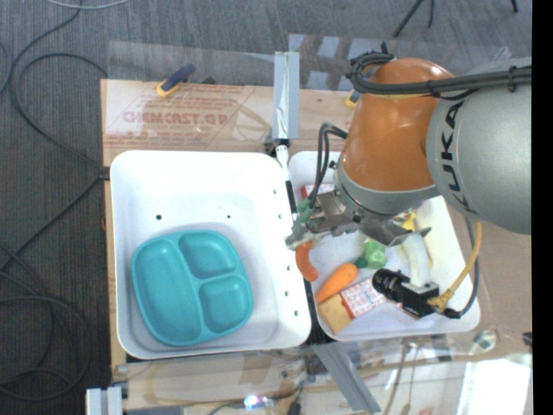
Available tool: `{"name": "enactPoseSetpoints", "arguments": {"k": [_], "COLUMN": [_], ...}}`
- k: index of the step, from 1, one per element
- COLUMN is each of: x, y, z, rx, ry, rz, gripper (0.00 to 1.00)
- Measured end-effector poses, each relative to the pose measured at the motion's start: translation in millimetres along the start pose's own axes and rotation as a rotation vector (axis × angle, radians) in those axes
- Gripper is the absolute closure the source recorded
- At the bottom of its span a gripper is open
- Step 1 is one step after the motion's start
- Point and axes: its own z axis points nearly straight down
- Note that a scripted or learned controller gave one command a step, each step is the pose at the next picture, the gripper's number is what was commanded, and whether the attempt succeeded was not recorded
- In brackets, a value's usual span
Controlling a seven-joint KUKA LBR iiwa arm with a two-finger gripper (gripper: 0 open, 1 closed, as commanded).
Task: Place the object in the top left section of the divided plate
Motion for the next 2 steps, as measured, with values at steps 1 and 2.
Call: {"name": "enactPoseSetpoints", "arguments": {"k": [1,2], "x": [42.7,73.4], "y": [52.1,13.5], "z": [59.0,59.9], "rx": [0.004,0.004], "ry": [0.002,0.002], "rz": [-0.091,-0.075], "gripper": [1.0,1.0]}}
